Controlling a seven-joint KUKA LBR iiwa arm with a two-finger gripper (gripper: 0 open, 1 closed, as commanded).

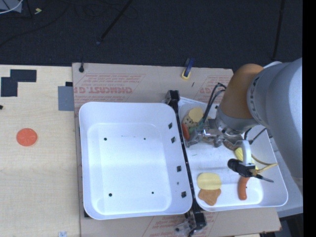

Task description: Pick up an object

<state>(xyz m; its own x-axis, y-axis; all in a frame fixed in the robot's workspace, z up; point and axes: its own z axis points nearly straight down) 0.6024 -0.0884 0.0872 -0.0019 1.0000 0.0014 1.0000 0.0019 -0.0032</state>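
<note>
While reaching in from frame right: grey arm (284,107), w/ orange band (240,90) above wrist, hand (201,134) down in upper left part of rt bin (279,197), just rt of black divider (180,147) btwn the two bins. Can't tell whether hand spread, pressed together or pinching sth; too small & cluttered there.

Just beside hand, to its upper left: round yellow item (196,114), near bin's top left corner. Just left of hand, close to bin's left wall: small red-orange item (186,129) w/ a bit of green; touching hand or not, can't tell.

Lower centre of rt bin, well apart from hand: flat yellow piece (209,180), and touching it from below, tan-brown piece (210,197). To rt of those, near but apart: orange sausage-shaped item (242,188), lying roughly top-to-bottom in frame. Above that, partly hidden: second yellow item (239,153), shape unclear.

Left bin (90,147) at frame centre, white, shallow, side by side w/ rt bin. Both on brown cardboard sheet (123,83) w/ red print, blue-&-yellow clip (187,69) at its top edge.

Pale wooden counter (39,181) at frame left, w/ orange disc (26,137), grey square (64,98) & black shapes (19,80) on it. Dark surface (148,23) w/ cables across top of frame.
</note>
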